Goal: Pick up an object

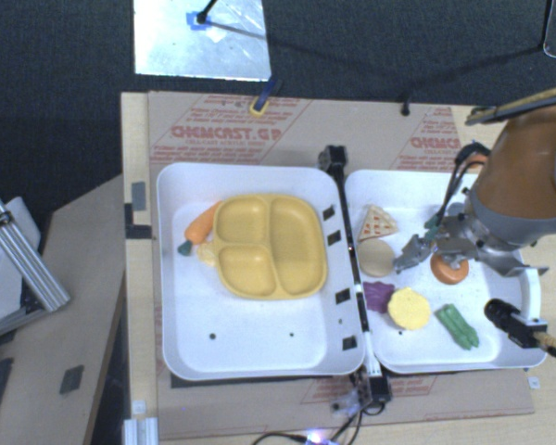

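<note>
Round orange toy [449, 269] lies just beside the end effector [417, 251]

Left bin [181, 341]: divided plate [264, 246], carrot [201, 222] at its left edge.
Right bin [417, 360]: pizza slice [378, 222] behind round piece [376, 257]; gripper [413, 251] just right of both.

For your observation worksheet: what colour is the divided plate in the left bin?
Yellow. The divided plate shows best in the camera view, lying in the left bin.
</note>
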Controlling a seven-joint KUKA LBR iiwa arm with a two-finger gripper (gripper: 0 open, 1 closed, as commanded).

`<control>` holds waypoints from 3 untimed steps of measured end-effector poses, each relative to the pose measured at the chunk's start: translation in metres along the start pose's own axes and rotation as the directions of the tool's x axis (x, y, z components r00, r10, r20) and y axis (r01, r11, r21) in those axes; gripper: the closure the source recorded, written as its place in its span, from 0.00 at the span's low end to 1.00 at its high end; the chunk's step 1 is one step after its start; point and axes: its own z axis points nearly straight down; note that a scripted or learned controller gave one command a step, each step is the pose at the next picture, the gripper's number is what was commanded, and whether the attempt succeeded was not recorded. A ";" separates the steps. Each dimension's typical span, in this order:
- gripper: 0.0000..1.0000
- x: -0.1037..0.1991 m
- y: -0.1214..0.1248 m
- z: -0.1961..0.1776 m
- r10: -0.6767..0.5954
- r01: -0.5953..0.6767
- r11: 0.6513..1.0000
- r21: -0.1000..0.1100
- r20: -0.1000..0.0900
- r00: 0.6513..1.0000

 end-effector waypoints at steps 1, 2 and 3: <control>0.00 -0.010 0.001 0.055 0.001 -0.001 1.000 0.001 0.001 1.000; 0.00 -0.004 0.008 0.113 0.000 0.000 1.000 -0.001 0.000 1.000; 0.00 -0.005 0.010 0.115 0.002 -0.002 1.000 -0.008 0.000 1.000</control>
